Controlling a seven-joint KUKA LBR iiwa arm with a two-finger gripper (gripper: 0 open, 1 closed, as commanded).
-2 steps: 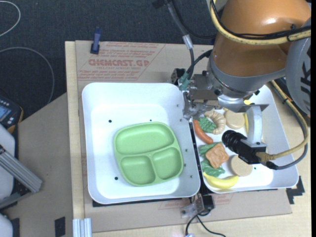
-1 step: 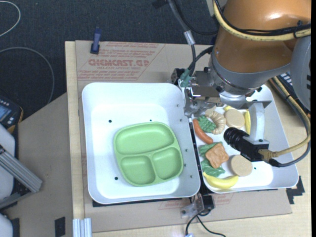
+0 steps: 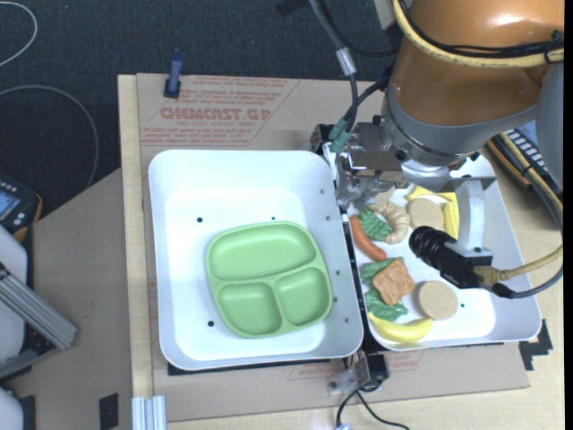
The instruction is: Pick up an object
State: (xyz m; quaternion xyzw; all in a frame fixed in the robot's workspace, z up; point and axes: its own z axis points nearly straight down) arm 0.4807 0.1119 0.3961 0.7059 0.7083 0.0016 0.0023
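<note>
A brown cardboard sheet [image 3: 224, 106] printed with red lettering covers the bench, dark carpet around it, and two shallow white bins sit on it side by side. Nearest the camera in the right bin [image 3: 515, 316] lies a yellow banana [image 3: 400, 330], with a green leafy piece [image 3: 383, 310] touching it, a round tan disc [image 3: 438, 300] just beside it and an orange, toast-like slab [image 3: 392, 282] a little farther in. Beyond those come an orange carrot [image 3: 367, 238], a green leafy vegetable [image 3: 376, 224], a pale knobbly piece [image 3: 392, 211] and a cream and yellow item [image 3: 433, 215], all packed close together. The left bin [image 3: 179, 195] holds a light green divided tray [image 3: 268, 278] with three compartments, lying flat near its middle. At the far end of the right bin, the arm's gripper [image 3: 369, 179] hangs over the toy food near the bins' shared wall; whether it is spread or pressed together cannot be told. A black cable fitting [image 3: 440, 253] juts out over the food. A small blue clip [image 3: 174, 74] sits at the cardboard's far edge.
</note>
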